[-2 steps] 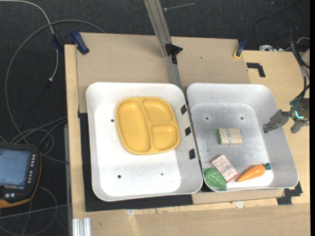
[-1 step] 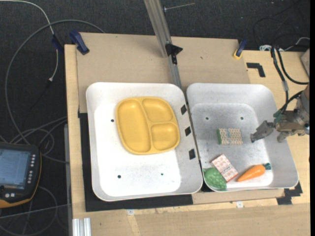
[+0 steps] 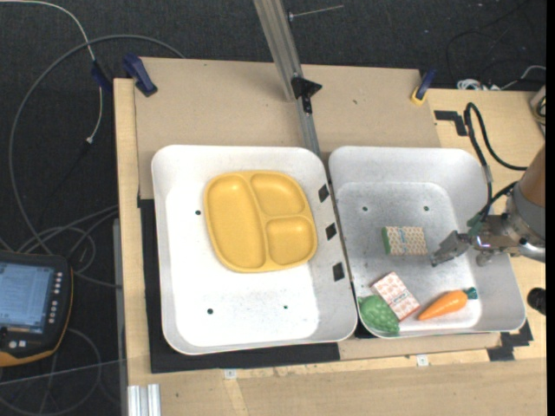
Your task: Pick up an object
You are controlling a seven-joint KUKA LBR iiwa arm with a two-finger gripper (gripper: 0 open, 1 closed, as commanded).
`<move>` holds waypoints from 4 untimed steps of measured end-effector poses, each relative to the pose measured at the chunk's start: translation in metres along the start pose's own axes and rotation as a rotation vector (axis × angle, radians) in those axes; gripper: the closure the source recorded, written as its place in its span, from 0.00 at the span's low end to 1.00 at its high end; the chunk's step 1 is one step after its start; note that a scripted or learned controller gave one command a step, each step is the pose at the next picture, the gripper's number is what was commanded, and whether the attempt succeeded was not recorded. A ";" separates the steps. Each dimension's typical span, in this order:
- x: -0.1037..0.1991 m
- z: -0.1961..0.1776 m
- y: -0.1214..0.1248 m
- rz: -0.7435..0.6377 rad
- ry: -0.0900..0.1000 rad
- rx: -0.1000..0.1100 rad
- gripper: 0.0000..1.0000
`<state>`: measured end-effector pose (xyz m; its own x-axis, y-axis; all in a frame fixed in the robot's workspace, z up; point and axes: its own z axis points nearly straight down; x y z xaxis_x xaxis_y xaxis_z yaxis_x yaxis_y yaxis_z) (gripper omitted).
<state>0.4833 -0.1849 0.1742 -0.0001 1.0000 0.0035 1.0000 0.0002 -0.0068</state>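
Partly cut off at right, claw (image 3: 453, 251) grips nothing; its spread is unclear.

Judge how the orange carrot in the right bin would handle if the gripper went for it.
The carrot looks like a smooth plastic toy, so probably light and stiff. Its rounded, tapered body may roll or slip from the fingers. It lies near the right bin's front wall, leaving the gripper little room.
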 end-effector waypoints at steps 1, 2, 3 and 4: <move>-0.008 0.057 -0.005 0.001 0.000 0.001 0.00; -0.008 0.043 -0.003 -0.001 -0.003 -0.008 1.00; -0.010 -0.001 0.000 -0.001 -0.006 -0.013 1.00; -0.011 -0.054 0.001 -0.002 -0.006 -0.013 1.00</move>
<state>0.4852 -0.1958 0.2281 -0.0017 1.0000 -0.0026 1.0000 0.0018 0.0067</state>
